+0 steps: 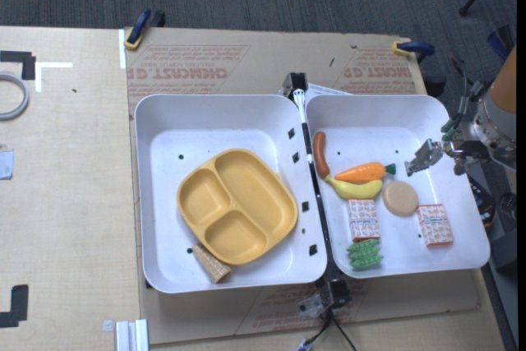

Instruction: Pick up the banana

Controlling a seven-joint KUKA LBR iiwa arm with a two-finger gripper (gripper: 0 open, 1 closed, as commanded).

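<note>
The yellow banana (pixel 355 187) lies in the right bin (pixel 386 115), near its left side, curved under an orange carrot (pixel 362 173) that touches its upper edge. My gripper (pixel 422 157) hangs over the same bin, to the right of the banana and a little above a round tan biscuit (pixel 400 198). Its fingers look open and nothing is between them. A clear gap separates the gripper from the banana.
A reddish sausage (pixel 320 154) lies along the right bin's left wall. Two red-and-white packets (pixel 362 219) (pixel 434 224) and a green vegetable (pixel 365 253) sit toward the front. The left bin (pixel 164 177) holds a yellow divided plate (pixel 238 205) and a brown slice (pixel 211 263).
</note>
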